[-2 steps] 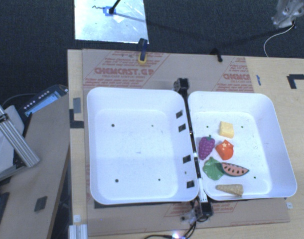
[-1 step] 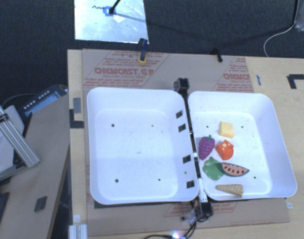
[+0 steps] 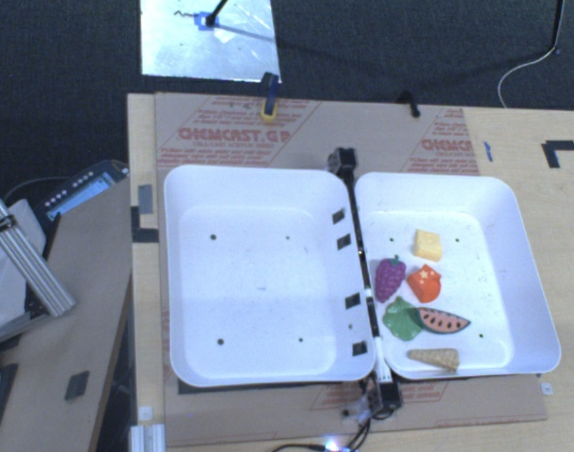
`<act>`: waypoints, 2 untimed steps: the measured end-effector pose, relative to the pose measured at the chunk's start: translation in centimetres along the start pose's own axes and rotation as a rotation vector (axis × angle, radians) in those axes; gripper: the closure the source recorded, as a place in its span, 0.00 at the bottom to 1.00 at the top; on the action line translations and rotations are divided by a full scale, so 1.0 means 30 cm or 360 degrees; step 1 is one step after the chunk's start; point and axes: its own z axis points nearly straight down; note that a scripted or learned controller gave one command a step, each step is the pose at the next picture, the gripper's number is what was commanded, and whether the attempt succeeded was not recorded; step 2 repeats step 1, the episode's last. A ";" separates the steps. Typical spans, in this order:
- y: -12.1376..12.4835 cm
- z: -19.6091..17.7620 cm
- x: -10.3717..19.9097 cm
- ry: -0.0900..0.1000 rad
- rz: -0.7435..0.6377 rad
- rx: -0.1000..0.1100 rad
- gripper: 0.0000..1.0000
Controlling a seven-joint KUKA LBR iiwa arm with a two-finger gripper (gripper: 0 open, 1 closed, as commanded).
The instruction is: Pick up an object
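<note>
The right bin [image 3: 513, 243] holds several toy foods. A yellow cheese block [image 3: 427, 245] lies near its middle. Below it sit a purple grape bunch [image 3: 390, 277] and a red strawberry-like piece [image 3: 423, 282]. A green leafy piece [image 3: 401, 319] touches a watermelon slice [image 3: 442, 322]. A tan wedge [image 3: 435, 357] lies near the bin's front wall.
The left bin [image 3: 259, 281] stands beside the right one, joined by a black clip strip [image 3: 355, 271]. Both rest on a cardboard sheet [image 3: 231, 135]. A shiny metal plate [image 3: 207, 26] lies on the dark floor at the back. An aluminium frame [image 3: 23, 262] stands at the left.
</note>
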 end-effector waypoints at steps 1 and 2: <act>0.000 0.367 0.014 0.0008 -0.0006 0.0017 1.00; 0.000 0.367 0.014 0.0008 -0.0006 0.0017 1.00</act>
